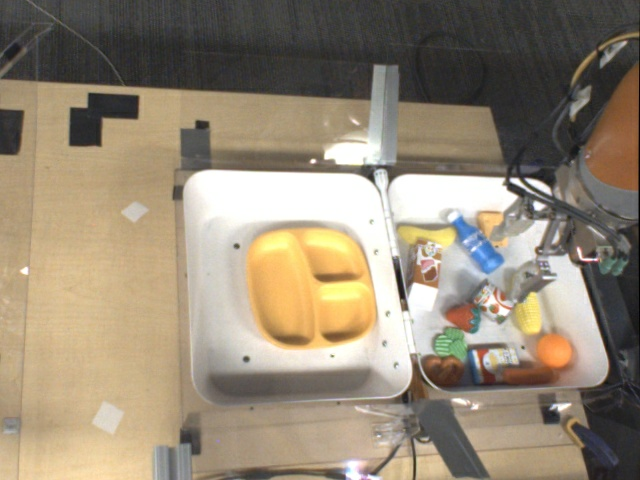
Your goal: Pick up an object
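Overhead, the gripper (527, 251) hangs in the right bin (596, 318) with its two fingers spread apart and nothing between them. Just to its left lies the blue bottle (474, 242), its long axis running diagonally, white cap toward the upper left and base toward the lower right. A yellow divided tray (305, 285) sits in the left bin (215, 268).

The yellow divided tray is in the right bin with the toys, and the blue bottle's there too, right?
Not quite. The camera view shows the yellow divided tray alone in the left bin. The blue bottle does lie in the right bin among the toys.
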{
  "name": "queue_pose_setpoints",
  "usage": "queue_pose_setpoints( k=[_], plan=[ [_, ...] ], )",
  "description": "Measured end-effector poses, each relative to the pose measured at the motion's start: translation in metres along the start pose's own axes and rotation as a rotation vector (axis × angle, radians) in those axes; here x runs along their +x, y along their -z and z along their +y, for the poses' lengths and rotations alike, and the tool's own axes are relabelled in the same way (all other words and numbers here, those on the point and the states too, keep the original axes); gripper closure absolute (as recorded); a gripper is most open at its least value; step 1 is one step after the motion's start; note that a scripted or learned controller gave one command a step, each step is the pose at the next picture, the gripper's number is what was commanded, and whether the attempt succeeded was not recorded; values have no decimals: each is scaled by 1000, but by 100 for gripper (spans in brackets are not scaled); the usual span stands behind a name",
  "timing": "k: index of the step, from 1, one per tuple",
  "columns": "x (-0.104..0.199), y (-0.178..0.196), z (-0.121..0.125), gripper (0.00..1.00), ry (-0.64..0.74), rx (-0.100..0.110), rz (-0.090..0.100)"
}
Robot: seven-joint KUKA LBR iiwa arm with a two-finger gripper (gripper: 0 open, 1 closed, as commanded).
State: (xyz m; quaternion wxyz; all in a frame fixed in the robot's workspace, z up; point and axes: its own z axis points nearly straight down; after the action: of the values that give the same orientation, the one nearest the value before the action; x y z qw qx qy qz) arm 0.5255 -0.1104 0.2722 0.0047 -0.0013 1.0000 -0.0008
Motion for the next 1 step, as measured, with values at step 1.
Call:
queue_pose_setpoints(
  k=[1],
  plan=[
    [0,0,0,0,0,0,0]
  ],
)
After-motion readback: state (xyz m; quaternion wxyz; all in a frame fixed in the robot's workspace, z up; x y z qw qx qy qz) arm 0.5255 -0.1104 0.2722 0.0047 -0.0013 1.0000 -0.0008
